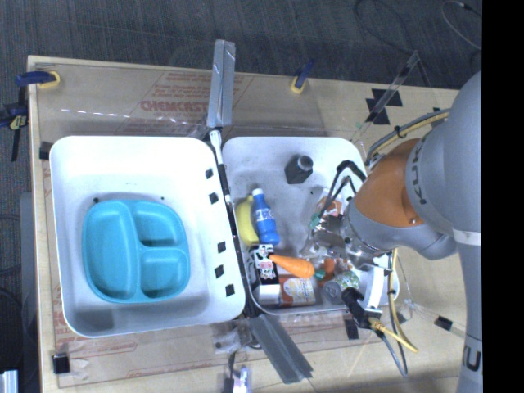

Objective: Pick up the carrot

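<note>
End effector (326, 248), finger state indiscernible, poised low in the right bin (278, 150) just beside the carrot (292, 264), which lies among clutter near the front wall, permitting a short reach.

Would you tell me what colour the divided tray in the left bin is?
Light blue tray, clearest in the camera view.

Wood bench (106, 88) w/ clamps, dark carpet floor (123, 15).
</note>
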{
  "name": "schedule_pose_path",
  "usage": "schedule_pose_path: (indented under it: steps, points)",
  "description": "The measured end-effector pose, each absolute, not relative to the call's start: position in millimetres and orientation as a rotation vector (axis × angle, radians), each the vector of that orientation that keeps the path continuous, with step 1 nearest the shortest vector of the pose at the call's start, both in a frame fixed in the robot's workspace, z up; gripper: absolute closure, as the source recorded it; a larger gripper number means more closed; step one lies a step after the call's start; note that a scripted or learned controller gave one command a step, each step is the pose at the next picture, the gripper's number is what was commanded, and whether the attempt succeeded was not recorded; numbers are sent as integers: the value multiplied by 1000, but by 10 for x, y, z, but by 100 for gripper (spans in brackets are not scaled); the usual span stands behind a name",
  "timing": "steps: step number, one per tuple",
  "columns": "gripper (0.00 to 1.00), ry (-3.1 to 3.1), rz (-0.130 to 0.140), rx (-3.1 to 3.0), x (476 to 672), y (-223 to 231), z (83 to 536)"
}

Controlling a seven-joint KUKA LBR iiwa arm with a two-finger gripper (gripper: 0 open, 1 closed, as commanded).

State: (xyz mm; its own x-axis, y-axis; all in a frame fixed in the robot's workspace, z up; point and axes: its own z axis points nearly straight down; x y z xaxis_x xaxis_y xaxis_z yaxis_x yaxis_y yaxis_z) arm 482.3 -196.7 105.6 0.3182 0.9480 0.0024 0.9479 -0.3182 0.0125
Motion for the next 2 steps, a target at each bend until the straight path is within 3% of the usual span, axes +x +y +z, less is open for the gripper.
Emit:
schedule_pose_path:
  steps: [1,2]
  points:
    - [0,1830,13,2543,4821,-1966,1053]
    - [0,1759,-1,2607,4772,-1353,2122]
